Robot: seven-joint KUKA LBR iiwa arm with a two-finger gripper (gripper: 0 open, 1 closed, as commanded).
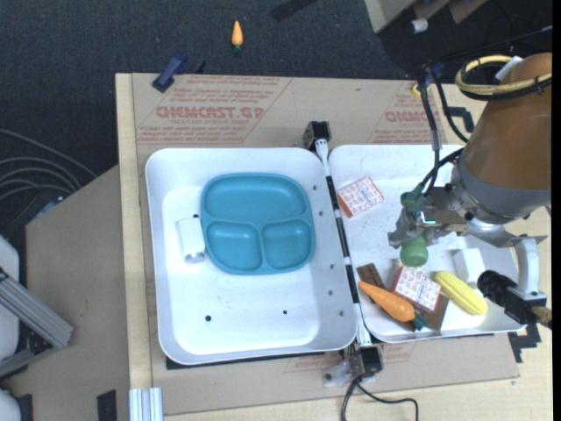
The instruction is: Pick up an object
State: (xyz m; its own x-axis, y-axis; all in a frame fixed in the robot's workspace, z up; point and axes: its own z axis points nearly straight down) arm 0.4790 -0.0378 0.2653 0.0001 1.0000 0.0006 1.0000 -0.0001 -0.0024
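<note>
Gripper: your gripper (412, 232) hangs low over the right bin (386, 169), near that bin's middle, with the grey and orange arm (513, 139) coming in from the right.
Jaws: you cannot tell from this slanted view whether they stand apart or together; the metal fingertip area is small and crowded.
Green ball: a small green round object (414, 253) sits directly below the jaws, touching or just under them; you cannot tell whether it is gripped or only lying in the bin.
Red-and-white card: one patterned card (359, 196) lies flat, up and to the left of the jaws, apart from them.
Second patterned packet: another red-and-white packet (417, 288) lies below the jaws, just past the green ball.
Carrot: an orange toy carrot (387, 300) lies down and to the left of the jaws, slanting, beside that packet.
Brown piece: a dark brown block (368, 275) sits at the carrot's upper end, left of and below the jaws.
Yellow corn: a yellow corn-like toy (461, 292) lies down and to the right of the jaws, near the bin's lower rim.
Left bin: the other white bin (166, 261) sits well to the left of the jaws and holds a blue divided plate (257, 222) and a small white block (190, 239) at the plate's left.
</note>
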